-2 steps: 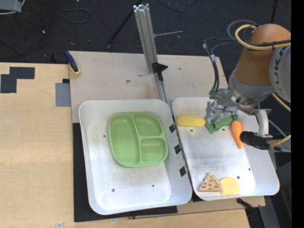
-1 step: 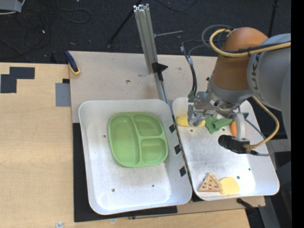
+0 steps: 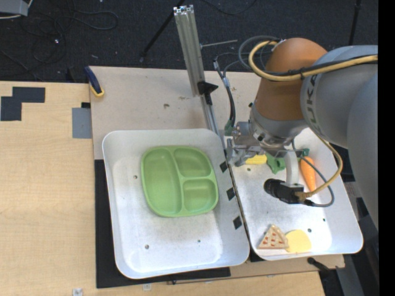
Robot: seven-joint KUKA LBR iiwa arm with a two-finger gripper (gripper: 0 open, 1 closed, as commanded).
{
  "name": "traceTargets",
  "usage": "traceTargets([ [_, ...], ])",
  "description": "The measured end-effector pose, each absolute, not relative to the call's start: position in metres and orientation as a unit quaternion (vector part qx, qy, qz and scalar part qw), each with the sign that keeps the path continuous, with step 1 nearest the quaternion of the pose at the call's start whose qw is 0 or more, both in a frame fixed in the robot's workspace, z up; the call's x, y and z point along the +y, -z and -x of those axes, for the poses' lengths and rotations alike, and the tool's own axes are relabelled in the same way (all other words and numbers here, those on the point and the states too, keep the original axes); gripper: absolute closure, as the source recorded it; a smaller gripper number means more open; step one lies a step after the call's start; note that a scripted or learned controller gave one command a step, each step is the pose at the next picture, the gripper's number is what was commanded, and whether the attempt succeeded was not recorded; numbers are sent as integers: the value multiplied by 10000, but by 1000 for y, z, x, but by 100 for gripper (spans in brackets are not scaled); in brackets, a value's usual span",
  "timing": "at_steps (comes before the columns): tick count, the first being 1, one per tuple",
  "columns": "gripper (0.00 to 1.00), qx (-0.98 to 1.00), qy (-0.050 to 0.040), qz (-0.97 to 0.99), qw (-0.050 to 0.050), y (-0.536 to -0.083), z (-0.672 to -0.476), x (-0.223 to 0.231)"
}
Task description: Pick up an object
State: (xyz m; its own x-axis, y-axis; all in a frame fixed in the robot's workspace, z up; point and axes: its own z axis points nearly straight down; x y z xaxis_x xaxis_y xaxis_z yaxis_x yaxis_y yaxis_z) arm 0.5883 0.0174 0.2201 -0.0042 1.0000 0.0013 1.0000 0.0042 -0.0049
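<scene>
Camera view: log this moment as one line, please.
arm: over right bin, reaching down near its far-left corner | near gripper: yellow piece, green piece, carrot | left bin: green divided plate | grasp: unconfirmed

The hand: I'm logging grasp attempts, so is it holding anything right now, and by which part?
It cannot be told. The hand sits low at the right bin's upper left, over a small yellow block, with its tips hidden under the wrist.
</scene>
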Motion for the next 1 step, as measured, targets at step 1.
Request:
traceTargets([
  [1,100,-7087,-3,7055,10,-222,-595,69],
])
